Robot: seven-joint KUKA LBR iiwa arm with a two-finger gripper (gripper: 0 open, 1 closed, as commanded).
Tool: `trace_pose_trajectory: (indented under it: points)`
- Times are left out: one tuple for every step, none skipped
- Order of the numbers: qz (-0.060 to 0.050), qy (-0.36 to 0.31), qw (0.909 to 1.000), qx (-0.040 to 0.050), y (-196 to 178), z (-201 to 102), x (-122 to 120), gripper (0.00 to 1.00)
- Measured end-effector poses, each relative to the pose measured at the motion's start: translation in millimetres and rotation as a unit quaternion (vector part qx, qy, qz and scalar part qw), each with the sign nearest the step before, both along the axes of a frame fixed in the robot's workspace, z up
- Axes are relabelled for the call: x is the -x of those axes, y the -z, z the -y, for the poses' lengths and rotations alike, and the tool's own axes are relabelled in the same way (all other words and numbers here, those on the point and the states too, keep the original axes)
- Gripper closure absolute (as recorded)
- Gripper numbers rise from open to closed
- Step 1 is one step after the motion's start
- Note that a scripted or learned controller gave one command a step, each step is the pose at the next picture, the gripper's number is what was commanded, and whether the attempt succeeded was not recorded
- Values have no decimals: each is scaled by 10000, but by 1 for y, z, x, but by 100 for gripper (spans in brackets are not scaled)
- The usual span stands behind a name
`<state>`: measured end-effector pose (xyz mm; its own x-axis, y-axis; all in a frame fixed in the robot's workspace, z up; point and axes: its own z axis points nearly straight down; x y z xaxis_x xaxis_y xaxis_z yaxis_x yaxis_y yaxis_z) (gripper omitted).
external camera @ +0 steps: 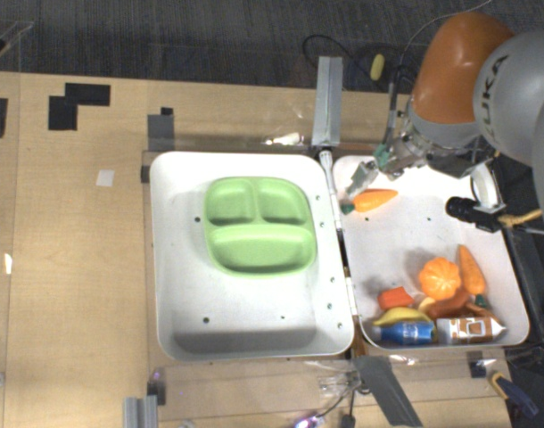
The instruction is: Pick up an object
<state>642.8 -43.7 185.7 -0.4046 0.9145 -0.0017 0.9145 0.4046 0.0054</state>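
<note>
My gripper [368, 175] low over right bin [513, 275] far corner, toy carrot [374, 200] just beneath, finger state indeterminate, green divided plate [257, 224] in left bin [169, 266].

tray [259, 224] in left bin [178, 266], carrot [375, 200] in right bin [513, 315]

Wooden bench [67, 266] carrying two shallow white bins. Left white bin [178, 319] holds a light green three-compartment plastic tray [257, 224], lying flat. Grey arm with orange band [486, 69] reaches in from right; gripper [372, 173] low over right white bin [432, 217], near its back-left corner, just beside an orange toy carrot with green tip [373, 200]. Front of right bin: round orange toy pumpkin [440, 276], second orange carrot [472, 270], yellow banana [404, 315], blue can [406, 333], small white-and-brown carton [471, 330], clustered touching
</note>
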Motion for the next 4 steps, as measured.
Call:
trace_pose_trajectory:
  points:
    - [15, -72, 10000, 9, 95, 52, 1, 0]
    - [54, -74, 10000, -2, 82, 50, -2, 100]
    - [53, -74, 10000, -3, 83, 50, -2, 0]
    - [96, -75, 9999, -6, 70, 49, -4, 100]
